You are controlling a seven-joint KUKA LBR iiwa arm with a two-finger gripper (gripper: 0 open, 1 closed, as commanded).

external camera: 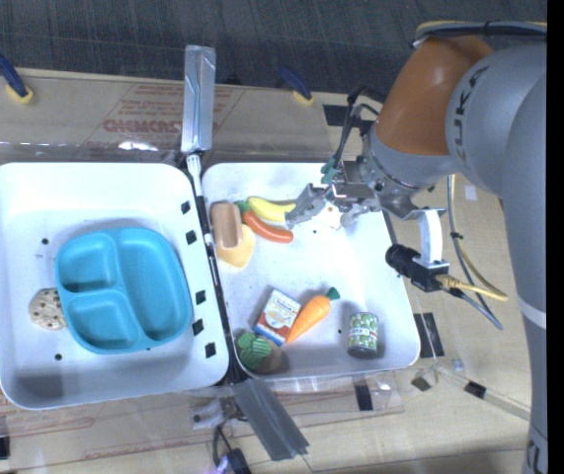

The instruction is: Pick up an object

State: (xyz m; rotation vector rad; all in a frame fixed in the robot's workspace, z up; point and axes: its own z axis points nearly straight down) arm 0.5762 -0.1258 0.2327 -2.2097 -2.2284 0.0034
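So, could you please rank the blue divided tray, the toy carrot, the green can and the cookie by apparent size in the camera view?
1. Blue divided tray
2. Toy carrot
3. Green can and cookie: look alike, so unranked.

My grey arm reaching in from the right, orange band above the wrist, wrist bent low over the right bin, pincer pointing left near that bin's upper edge

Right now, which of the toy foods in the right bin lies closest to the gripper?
The yellow banana, just left of the gripper. The carrot, green can and small box lie farther down the bin.
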